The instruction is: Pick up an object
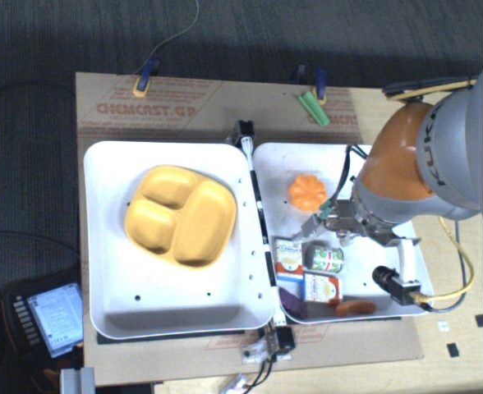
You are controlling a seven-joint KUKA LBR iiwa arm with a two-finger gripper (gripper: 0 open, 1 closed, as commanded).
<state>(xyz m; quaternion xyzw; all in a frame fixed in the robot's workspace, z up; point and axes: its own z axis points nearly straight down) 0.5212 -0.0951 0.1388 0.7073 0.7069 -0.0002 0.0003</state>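
Note:
The right bin [266, 183] holds an orange pumpkin-shaped toy [307, 191] near its back. Closer to the front lie a small green can [324, 258], a red and white carton [287, 256], a blue and orange box [319, 288], a purple item [292, 304] and a reddish sausage-shaped piece [356, 307]. My gripper [330, 217] hangs low over the bin's middle, between the pumpkin toy and the green can. Nothing shows between its fingers.
The left bin [102, 220] holds a large yellow moulded tray with three compartments [181, 215]. A green marker [314, 108] and blue clamps [147, 75] lie on the cardboard behind the bins. The arm's orange band [399, 161] covers the right bin's right side.

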